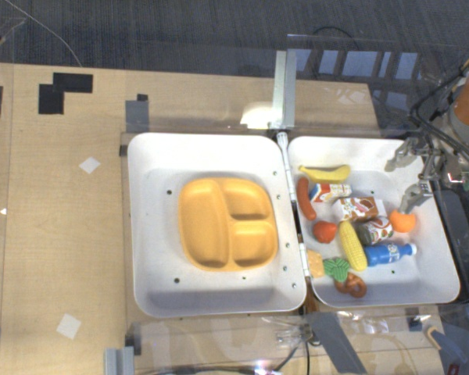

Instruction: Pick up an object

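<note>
Two shallow white bins sit side by side on the pale wooden bench, each a smooth moulded plastic shell with rounded corners. The left bin (152,209) carries a glossy yellow divided tray (227,223), rounded and split into one long compartment and two smaller ones, lying near the bin's middle.

The right bin (438,276) holds a heap of small toy foods toward its left wall and centre: a curved yellow banana (325,173) near the far edge with its long axis running along that edge; a red sausage (303,198) lying lengthwise beside the left wall; a round red tomato (324,231); a knobbly ear of corn (352,244) with its long axis running from far to near, slightly slanted; a blue bottle (389,253) lying on its side, cap toward the right wall; and a small smooth orange fruit (404,222).

The gripper (413,180) hangs over the far right part of the right bin, its two metal fingers spread wide with nothing between them. One fingertip (410,201) ends just beside the orange fruit, on its far side; the other finger (397,158) stands well apart from the pile, nearer the far edge.
</note>
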`<state>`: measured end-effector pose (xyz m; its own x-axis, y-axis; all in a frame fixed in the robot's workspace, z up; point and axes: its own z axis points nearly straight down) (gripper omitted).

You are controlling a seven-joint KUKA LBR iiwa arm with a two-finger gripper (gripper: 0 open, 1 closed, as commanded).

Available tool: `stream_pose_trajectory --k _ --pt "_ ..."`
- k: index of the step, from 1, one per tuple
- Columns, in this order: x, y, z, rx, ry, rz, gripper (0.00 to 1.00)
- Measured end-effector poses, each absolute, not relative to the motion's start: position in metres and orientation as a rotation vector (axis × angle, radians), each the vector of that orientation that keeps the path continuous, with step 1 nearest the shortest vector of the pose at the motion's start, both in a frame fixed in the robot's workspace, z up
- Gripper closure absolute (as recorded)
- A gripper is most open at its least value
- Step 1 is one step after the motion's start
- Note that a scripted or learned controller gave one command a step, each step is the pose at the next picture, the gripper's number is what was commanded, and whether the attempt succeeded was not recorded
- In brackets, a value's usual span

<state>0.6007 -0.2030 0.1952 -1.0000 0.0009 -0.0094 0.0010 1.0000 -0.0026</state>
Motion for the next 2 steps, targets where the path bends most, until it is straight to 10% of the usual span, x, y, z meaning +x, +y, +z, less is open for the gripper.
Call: stream_pose_trajectory --k 1,2 --pt "0.652 -0.207 0.125 0.324 3.102 -0.005 0.0" --pt "0.628 -0.211 0.119 0.998 2.942 -0.002 0.0"
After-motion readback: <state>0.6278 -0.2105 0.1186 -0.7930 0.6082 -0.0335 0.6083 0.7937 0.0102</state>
